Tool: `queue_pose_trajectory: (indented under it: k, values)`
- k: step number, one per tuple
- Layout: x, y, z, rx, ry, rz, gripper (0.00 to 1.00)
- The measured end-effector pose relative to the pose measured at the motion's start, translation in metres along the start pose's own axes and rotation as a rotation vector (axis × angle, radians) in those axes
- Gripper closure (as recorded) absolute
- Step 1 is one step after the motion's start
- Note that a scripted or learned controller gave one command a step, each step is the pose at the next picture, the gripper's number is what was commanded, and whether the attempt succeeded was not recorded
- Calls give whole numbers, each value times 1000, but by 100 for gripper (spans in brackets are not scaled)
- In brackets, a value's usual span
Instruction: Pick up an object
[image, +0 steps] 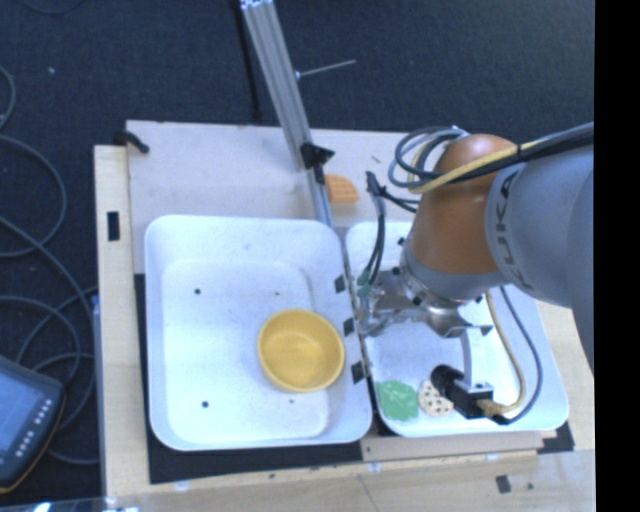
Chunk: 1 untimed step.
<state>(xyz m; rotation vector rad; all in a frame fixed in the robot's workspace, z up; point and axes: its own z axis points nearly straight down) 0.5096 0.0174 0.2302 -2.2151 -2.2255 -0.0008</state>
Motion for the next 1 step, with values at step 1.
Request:
queue_pose_trajectory:
  k: [1]
  values:
    - [46, -3, -13, -3, 0, -3, 100]
